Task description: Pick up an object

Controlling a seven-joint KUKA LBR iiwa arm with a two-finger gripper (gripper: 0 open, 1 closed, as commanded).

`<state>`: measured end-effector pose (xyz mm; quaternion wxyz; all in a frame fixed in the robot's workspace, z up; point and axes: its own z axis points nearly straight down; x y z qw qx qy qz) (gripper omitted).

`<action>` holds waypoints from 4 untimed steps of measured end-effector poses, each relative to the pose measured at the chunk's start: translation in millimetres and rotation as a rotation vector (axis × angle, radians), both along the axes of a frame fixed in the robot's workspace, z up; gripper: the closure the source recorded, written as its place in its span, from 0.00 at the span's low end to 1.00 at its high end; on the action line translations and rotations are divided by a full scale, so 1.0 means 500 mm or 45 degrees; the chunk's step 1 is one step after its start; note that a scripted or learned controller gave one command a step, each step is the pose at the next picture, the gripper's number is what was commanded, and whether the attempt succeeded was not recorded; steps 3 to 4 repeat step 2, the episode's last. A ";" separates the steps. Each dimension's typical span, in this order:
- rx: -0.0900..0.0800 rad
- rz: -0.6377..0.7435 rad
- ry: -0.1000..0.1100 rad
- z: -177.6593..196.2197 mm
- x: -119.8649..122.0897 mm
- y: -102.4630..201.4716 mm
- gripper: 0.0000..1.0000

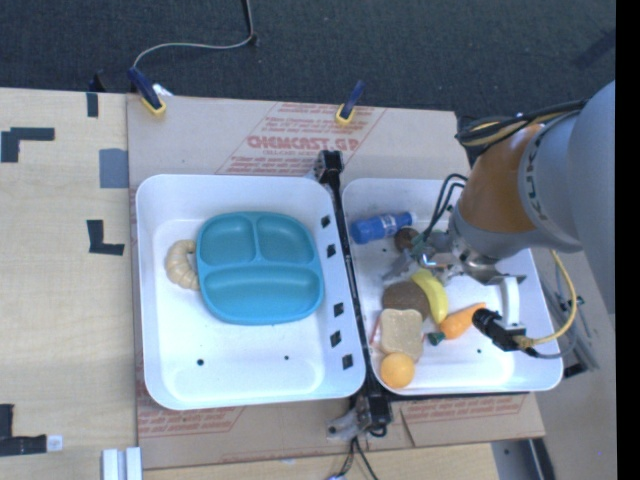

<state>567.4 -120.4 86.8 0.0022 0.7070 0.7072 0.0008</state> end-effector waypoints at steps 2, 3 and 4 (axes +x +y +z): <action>0.003 0.003 0.004 0.196 0.021 0.142 1.00; 0.003 0.003 0.004 0.196 0.021 0.142 1.00; 0.003 0.003 0.004 0.196 0.021 0.142 1.00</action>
